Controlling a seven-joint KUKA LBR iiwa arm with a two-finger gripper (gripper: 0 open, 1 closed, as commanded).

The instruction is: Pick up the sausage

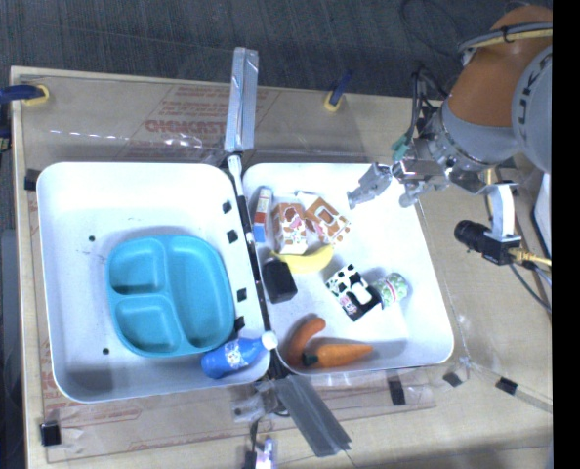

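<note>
— Two bins (51,291) on the bench (466,96); walk me through them, biggest thing first.

— The left one holds a blue divided tray (168,296), with a small blue bottle (233,357) at its near corner. The right bin carries the clutter: a patterned carton (308,223), a yellow banana (305,259) just under it, a black block (279,280), a black-and-white box (351,291), a small green ball (394,288).

— And the sausage?

— The sausage (304,332) lies at the near edge of the right bin, reddish-brown, touching an orange carrot (341,354) beside it.

— How far along are you?

— Barely started, I judge. My claw (388,186) hangs over the far right corner of that bin, well apart from the sausage, fingers spread and nothing between them. Reaching across, descending, closing and lifting are all left.
</note>
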